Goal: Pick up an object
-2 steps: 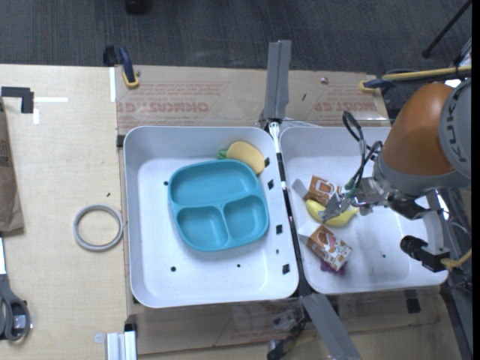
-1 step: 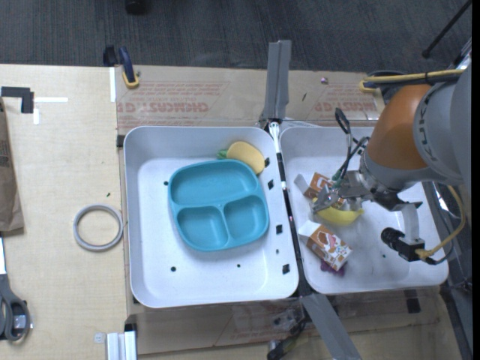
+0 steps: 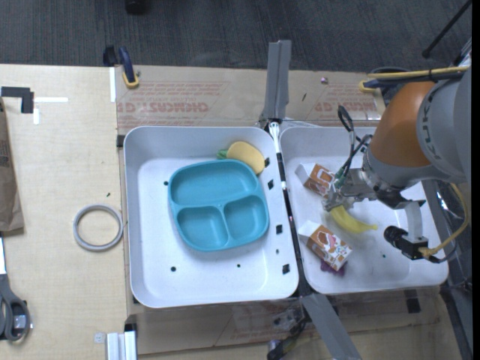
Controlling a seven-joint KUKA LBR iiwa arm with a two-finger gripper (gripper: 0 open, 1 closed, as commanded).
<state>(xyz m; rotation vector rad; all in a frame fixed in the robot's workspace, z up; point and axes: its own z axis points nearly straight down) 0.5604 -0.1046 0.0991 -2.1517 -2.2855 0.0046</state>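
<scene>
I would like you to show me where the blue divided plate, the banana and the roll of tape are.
blue divided plate (image 3: 219, 205): camera view, on the ridge between its compartments.
banana (image 3: 349, 220): camera view, on the middle of its yellow body.
roll of tape (image 3: 78, 228): camera view, on its left rim.

Grey arm (image 3: 442, 137) with orange band (image 3: 401, 130) and yellow cable (image 3: 412, 73).

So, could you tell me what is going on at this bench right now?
The grey arm reaches in from the right, its gripper low in the right bin just above a yellow banana. Two small snack cartons lie on either side of it. Nothing is visibly held. In the left bin sit a blue divided tray and a yellow toy at its far edge.
</scene>
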